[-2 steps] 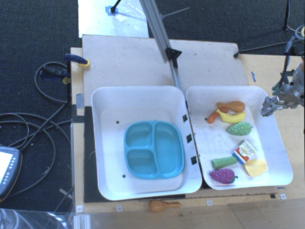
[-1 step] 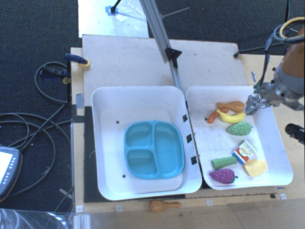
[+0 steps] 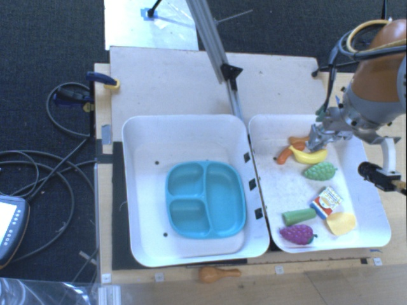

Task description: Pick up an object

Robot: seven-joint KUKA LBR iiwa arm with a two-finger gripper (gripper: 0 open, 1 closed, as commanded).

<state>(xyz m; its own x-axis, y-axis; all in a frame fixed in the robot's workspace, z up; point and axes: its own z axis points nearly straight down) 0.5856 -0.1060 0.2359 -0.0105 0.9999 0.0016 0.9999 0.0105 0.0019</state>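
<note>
The right bin [image 3: 375, 199] holds several toy foods. A yellow banana [image 3: 310, 157] lies near its back, with an orange carrot [image 3: 284, 155] and another orange piece [image 3: 297, 142] just left of it. My gripper [image 3: 317, 142] hangs right over the banana's upper edge, at the end of the arm reaching in from the right. Below these lie a light green grape bunch [image 3: 320, 170], a small red, white and blue box [image 3: 327, 201], a yellow slice [image 3: 342, 223], a green cylinder [image 3: 299, 216] and a purple grape bunch [image 3: 297, 234].
In the left bin [image 3: 143, 170] sits a blue divided plate [image 3: 205, 199]. A slanted metal pole [image 3: 213, 37] crosses the back of the bench. An orange toy [image 3: 219, 273] lies on the bench in front of the bins. Cables run along the floor at left.
</note>
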